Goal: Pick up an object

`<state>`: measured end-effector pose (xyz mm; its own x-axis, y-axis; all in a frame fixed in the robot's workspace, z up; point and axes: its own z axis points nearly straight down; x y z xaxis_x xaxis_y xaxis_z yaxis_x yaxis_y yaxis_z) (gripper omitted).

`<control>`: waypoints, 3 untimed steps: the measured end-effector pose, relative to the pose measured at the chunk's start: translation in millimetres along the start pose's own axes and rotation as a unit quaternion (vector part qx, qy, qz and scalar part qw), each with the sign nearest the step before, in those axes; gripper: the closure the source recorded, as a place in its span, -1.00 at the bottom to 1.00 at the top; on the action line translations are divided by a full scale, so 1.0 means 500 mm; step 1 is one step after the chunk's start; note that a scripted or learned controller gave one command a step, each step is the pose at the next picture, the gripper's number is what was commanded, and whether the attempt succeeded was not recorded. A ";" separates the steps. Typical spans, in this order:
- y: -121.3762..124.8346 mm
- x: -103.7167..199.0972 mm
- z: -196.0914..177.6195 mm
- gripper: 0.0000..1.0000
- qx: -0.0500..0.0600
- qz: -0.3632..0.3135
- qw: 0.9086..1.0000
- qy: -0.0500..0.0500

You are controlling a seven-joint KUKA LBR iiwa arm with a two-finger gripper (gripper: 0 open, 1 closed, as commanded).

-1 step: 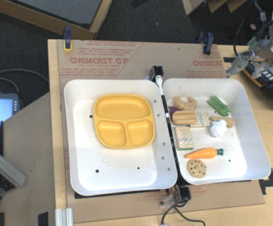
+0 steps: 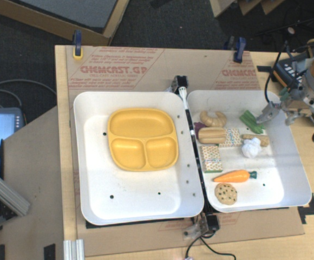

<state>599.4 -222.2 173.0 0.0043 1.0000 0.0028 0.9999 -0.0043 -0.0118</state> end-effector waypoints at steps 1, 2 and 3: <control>0.130 0.022 0.181 -1.00 -0.001 -0.004 1.000 0.007; 0.096 0.014 0.173 -1.00 -0.006 -0.004 1.000 0.002; 0.097 0.010 0.152 1.00 -0.007 -0.004 1.000 -0.001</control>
<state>646.8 -217.2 96.4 -0.0040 1.0000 0.0014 1.0000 0.0040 0.0024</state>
